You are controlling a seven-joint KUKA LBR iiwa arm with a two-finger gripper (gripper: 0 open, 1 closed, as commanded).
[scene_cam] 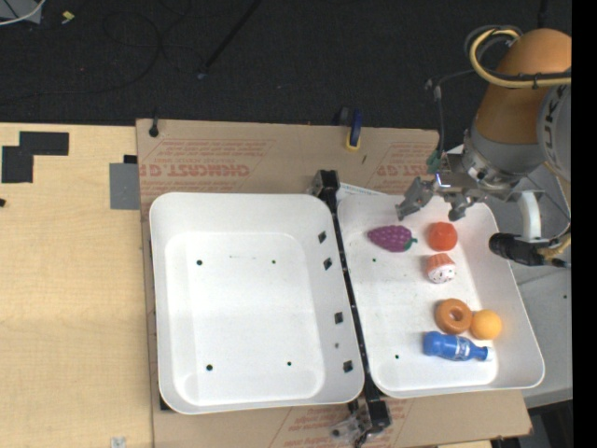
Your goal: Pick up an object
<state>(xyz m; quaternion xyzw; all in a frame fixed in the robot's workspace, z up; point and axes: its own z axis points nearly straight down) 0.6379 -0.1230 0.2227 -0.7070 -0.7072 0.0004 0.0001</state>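
Approach step — gripper [436,201] hovers at right bin's [522,362] far edge, jaws apart, nothing held; next, likely drop onto tomato [442,236] or grapes [391,239]

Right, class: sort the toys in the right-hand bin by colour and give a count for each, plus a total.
Purple: 1, grapes
Red-orange: 1, tomato
White and red: 1, small toy
Orange: 2, doughnut, round fruit
Blue: 1, bottle
Total: 6

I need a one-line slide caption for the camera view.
Open gripper above right bin holding six toy items; nothing grasped.
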